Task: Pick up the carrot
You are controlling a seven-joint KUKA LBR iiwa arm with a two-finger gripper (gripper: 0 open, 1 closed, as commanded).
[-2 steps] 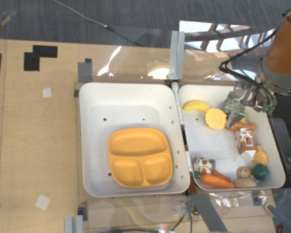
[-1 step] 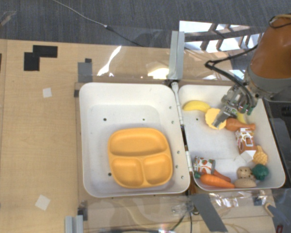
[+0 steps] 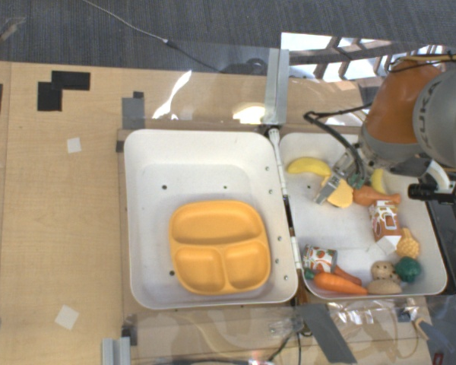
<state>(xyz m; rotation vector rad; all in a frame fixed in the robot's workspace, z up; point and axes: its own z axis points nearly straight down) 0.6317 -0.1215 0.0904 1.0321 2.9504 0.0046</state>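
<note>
1. Arm (image 3: 422, 109) reaches in from the right, its orange band over the right bin's (image 3: 327, 230) top right corner.
2. Gripper (image 3: 336, 186) sits low in the right bin's upper half, pointing left and down. Fingers look slightly spread, with a yellow wedge-shaped piece (image 3: 340, 196) at the tips. Can't tell whether it's actually pinched or just touched.
3. Carrot (image 3: 339, 283) lies flat along the right bin's near edge, left of centre, tip pointing right. Well apart from the gripper, untouched.
4. A small printed carton (image 3: 319, 259) sits just above the carrot, touching or nearly so.
5. A potato-like piece (image 3: 383, 277) and a dark green item (image 3: 407, 269) sit to the carrot's right.
6. Banana (image 3: 308, 166) lies near the right bin's top left, just left of the gripper.
7. A second orange piece (image 3: 374, 197) lies just right of the gripper tips, with a milk-style carton (image 3: 384, 220) below it.
8. Left bin (image 3: 152, 173) holds a yellow divided plate (image 3: 219, 245), flat, near centre.
</note>
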